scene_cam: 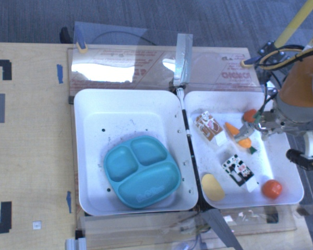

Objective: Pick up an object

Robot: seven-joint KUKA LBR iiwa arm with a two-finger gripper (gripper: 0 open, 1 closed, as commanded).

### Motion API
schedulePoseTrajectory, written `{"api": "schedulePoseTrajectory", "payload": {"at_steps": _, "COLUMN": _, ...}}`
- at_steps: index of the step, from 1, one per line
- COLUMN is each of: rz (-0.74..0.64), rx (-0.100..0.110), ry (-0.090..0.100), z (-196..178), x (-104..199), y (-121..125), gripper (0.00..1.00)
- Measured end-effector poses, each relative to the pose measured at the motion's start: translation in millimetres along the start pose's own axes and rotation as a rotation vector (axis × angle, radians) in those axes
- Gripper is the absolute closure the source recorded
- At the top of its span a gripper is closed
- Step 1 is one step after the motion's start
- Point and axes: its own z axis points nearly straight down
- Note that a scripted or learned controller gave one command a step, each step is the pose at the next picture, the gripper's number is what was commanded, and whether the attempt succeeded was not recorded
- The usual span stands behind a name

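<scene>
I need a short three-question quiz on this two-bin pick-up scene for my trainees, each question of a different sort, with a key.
1. True or false: the blue divided plate lies in the left bin.
2. Which thing lies nearest the right bin's front right corner? A) red ball B) yellow egg-shaped piece C) brown-and-white carton
3. Fill in: the claw is low over the small ______ pieces near the right bin's back.

Key: 1 true; 2 A; 3 orange.

Bright, even light; glare on clear panel [101,69]; img slightly soft.
</scene>
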Motion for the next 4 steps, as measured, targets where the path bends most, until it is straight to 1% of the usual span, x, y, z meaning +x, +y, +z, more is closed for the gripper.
{"api": "schedulePoseTrajectory", "payload": {"at_steps": 1, "rz": -0.113, "rx": -0.015, "ry": 0.011, "z": 15.8, "x": -22.4, "y": 17.0, "gripper": 0.00}}
{"api": "schedulePoseTrajectory", "payload": {"at_steps": 2, "rz": -0.129, "rx": -0.012, "ry": 0.002, "z": 16.1, "x": -17.7, "y": -5.2, "gripper": 0.00}}
{"api": "schedulePoseTrajectory", "payload": {"at_steps": 3, "rz": -0.129, "rx": -0.014, "ry": -0.002, "z": 6.8, "x": -19.0, "y": -4.1, "gripper": 1.00}}
{"api": "schedulePoseTrajectory", "payload": {"at_steps": 4, "rz": 0.182, "rx": -0.012, "ry": -0.001, "z": -102.9, "x": 70.0, "y": -21.7, "gripper": 1.00}}
